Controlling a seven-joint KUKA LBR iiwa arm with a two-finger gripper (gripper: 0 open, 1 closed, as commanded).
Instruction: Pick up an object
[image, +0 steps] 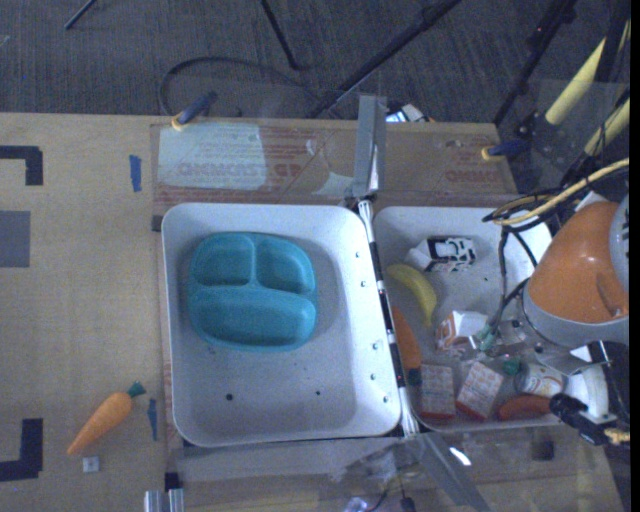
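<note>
So I've got the arm (585, 275) hanging over the right bin (510, 225), because that's where all the pickable stuff is piled. A banana (415, 288) lies near that bin's left wall, an orange carrot-like piece (405, 340) sits right against the divider, and two small snack packets (460, 388) rest along the near edge. The pincer (500, 335) hovers around the middle of the clutter, but I can't tell if it's clenched or released. The left bin (190, 400) just carries a teal divided plate (252, 290) toward its far-left corner. A toy carrot (100, 420) sits out on the desk (70, 300), near its front-left corner, probably out of play.
</note>
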